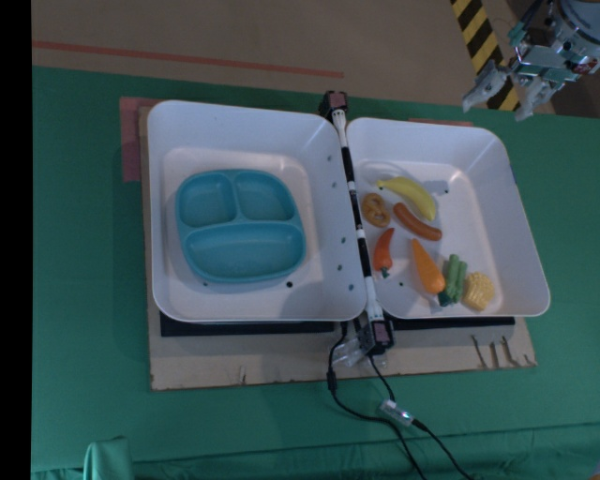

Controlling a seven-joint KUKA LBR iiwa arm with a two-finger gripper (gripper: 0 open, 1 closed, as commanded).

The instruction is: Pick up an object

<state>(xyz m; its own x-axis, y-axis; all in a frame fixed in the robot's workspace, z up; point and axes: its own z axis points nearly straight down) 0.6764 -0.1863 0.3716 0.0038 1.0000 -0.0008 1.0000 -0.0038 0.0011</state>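
Observation:
The right white bin [506,187] holds toy food: a yellow banana [411,195], an orange tomato slice [376,210], a brown sausage [416,222], a red chili pepper [383,249], an orange carrot [427,267], a green bean bundle [454,277] and a yellow corn piece [479,291]. My gripper [503,95] hangs at the top right, beyond the far corner of that bin, well above the items. Its two fingers stand apart, open, with nothing between them.
The left white bin [169,141] carries a blue divided plate [240,226]. A black-and-white rod [353,206] runs between the bins. Cables [394,412] trail over the green cloth at the front. Yellow-black hazard tape [480,28] marks the floor near the arm.

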